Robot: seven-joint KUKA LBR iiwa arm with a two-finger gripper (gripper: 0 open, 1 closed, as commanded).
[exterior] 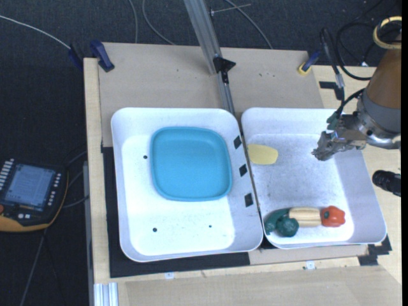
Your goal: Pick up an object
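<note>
The arm point(386, 101) is running off the right edge, so its upper part is being cut away. The end effector point(322, 150) is showing as a small grey blur above the right bin point(306, 116), too fine to read. In that bin's near corner, a green thing point(282, 224) and a red thing point(332, 216) are overlapping the two ends of a beige stick point(305, 217). The table point(159, 62) is being cropped at the bottom edge. A handheld screen unit point(25, 193) is being cropped at the left edge.

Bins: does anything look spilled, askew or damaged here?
Nothing stands out. The blue plate lies flat in the left bin; the yellow piece, green item, tan item and red item lie inside the right bin.
</note>
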